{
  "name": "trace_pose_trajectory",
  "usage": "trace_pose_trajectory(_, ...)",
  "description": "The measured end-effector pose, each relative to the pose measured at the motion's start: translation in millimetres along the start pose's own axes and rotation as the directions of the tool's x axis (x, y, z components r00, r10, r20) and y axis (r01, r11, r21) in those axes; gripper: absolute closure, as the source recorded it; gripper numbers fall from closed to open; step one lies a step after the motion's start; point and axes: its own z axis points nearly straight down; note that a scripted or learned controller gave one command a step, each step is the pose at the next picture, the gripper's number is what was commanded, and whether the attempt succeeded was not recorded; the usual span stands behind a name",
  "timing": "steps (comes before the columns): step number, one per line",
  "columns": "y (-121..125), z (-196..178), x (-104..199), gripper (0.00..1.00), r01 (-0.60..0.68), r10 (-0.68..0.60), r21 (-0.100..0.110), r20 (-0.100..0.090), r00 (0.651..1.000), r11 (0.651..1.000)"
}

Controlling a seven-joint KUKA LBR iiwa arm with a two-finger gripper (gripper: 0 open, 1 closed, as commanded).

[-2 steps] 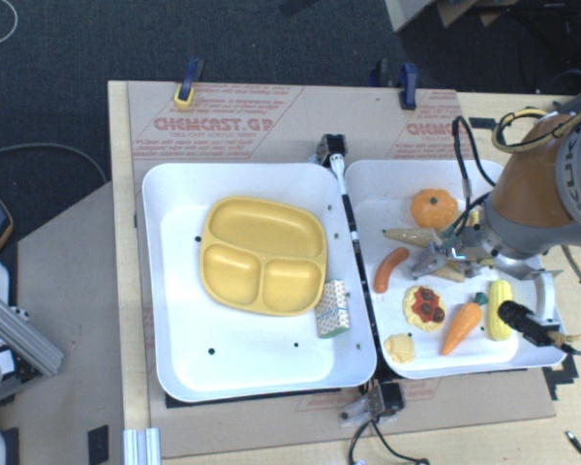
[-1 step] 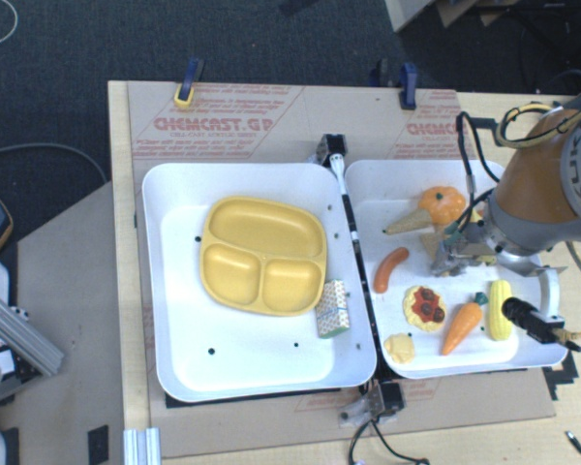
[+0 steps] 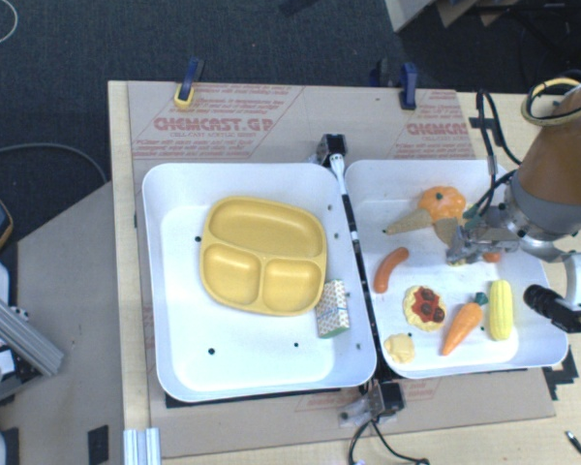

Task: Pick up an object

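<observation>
End effector (image 3: pixel 473 245) sits low in right bin (image 3: pixel 368 187), just below orange fruit (image 3: pixel 441 202); can't tell its opening or if it grips anything. Risk: descent lands betw. fruit, cone (image 3: pixel 407 223) & carrot (image 3: pixel 461 325), closing on nothing, or nudging fruit away.

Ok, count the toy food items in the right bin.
7: orange and cone at the back, sausage on the left, mini pizza, carrot, corn cob, pale lump at the front. The gripper may hide another.
</observation>
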Motion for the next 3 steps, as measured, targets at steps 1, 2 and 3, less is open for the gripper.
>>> trace_pose_trajectory(1,3.9,-64.2,0.2,1.00,0.001,-0.001,-0.002,0.001,1.000,1.000)
trace_pose_trajectory(2,4.6,-71.2,0.3,1.00,0.001,-0.001,0.002,-0.001,1.000,1.000)
trace_pose_trajectory(3,38.3,-66.6,36.3,1.00,0.004,-0.004,0.001,-0.001,1.000,1.000)
